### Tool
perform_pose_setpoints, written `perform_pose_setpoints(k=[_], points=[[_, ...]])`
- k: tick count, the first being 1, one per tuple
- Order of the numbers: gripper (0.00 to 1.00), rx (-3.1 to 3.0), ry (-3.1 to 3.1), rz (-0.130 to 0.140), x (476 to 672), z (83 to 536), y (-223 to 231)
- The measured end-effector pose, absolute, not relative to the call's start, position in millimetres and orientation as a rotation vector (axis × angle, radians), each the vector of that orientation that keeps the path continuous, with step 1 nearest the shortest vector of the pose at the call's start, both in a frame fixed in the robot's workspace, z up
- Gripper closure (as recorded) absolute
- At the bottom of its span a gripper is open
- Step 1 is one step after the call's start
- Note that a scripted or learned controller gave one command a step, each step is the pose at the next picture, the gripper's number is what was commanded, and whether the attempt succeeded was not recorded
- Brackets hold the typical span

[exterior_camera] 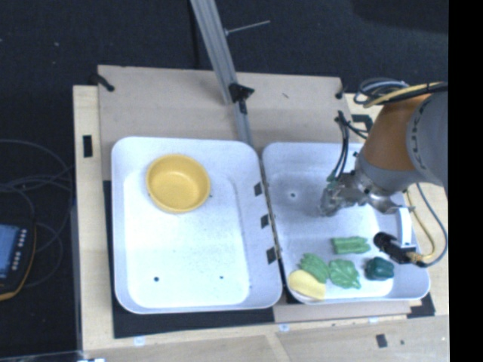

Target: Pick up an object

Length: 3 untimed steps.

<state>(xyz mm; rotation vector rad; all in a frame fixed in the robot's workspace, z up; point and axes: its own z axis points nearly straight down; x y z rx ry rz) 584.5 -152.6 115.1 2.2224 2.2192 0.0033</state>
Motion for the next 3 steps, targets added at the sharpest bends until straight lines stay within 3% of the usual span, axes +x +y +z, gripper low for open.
perform_pose_setpoints(k=[3], points=[[1.0, 2.219, 2.219, 0.005, 577.4, 269.8, -168.1]])
